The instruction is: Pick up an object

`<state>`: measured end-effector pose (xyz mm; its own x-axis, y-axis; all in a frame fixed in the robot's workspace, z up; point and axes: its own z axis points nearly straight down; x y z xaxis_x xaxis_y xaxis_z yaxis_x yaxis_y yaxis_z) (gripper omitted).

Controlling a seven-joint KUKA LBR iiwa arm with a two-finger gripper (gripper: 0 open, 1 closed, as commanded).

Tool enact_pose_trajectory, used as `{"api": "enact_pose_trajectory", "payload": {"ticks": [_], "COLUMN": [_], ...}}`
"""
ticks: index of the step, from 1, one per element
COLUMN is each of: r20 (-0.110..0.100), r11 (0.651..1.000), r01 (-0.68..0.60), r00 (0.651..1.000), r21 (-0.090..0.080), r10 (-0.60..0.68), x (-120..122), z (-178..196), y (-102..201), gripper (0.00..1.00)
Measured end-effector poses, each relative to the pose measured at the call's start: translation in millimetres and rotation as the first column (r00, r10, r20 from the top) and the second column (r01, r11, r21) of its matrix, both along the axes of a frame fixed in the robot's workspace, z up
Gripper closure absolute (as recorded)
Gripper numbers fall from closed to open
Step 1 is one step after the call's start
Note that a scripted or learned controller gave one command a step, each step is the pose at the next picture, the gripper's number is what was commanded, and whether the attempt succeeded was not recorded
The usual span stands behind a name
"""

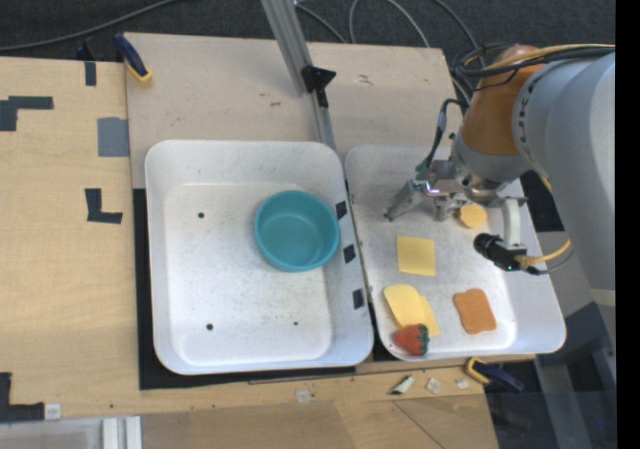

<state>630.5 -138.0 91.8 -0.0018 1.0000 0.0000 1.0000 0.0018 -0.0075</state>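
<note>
A: Objects for picking sit in the right bin (530, 332). Nearest the camera, at that bin's front edge, a red strawberry-like piece (410, 340) touches a pale yellow slab (408, 305).

B: And beside them?

A: An orange slab (475, 311) lies to the right of the yellow slab, apart from it. Farther back, near the bin's middle, a yellow square (416, 256) lies flat.

B: Where is the claw?

A: The claw (406, 204) hangs over the back half of the right bin, behind the yellow square. Its two dark fingers (398, 207) look spread apart, with nothing between them. A small round yellow piece (472, 216) rests just right of the claw, under the wrist.

B: The other bin?

A: The left bin (180, 247) holds a teal bowl (295, 229), upright, close to the wall shared with the right bin. Behind both bins, a grey metal pole (285, 12) rises from the desk (60, 187).
</note>
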Motion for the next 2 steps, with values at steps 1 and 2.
{"api": "enact_pose_trajectory", "payload": {"ticks": [1, 2], "r20": [0.005, 0.013], "r11": [1.0, 1.0], "r01": [-0.002, 0.0], "r00": [1.0, 1.0], "r21": [0.0, -0.001], "r10": [0.002, 0.0], "x": [2, 8], "z": [14, 75], "y": [1, -2], "gripper": [1.0, 1.0]}}
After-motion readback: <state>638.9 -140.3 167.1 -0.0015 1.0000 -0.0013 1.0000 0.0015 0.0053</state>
